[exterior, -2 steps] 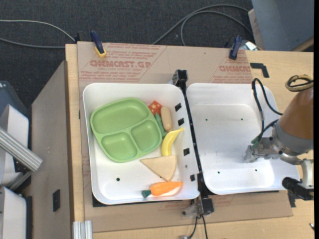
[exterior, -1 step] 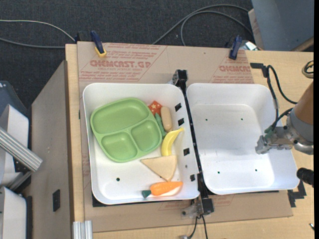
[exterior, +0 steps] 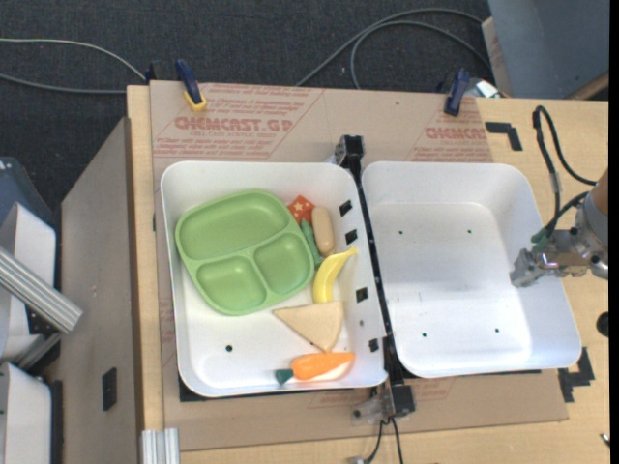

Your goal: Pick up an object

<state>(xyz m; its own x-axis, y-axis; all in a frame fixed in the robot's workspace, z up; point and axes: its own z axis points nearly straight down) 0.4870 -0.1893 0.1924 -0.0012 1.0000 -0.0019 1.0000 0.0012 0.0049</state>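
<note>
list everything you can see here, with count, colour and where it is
bins: 2, white, side by side on the bench
divided plate: 1, green, left bin
banana: 1, yellow, right of the plate
hot dog: 1, tan, above the banana
strawberry: 1, red, beside the hot dog
wedge: 1, beige, below the banana
carrot: 1, orange, left bin's near edge
clamps: 2, blue and yellow, bench's far edge
gripper: 1, grey, right bin's right rim

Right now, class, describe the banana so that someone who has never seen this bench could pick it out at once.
Look in the left white bin, the one with the green divided plate. Just off that plate's right edge, near the divider between the bins, lies the banana. It is the only yellow, curved thing: the hot dog above it is tan and straight, and the sandwich wedge below it is pale and triangular.
</note>
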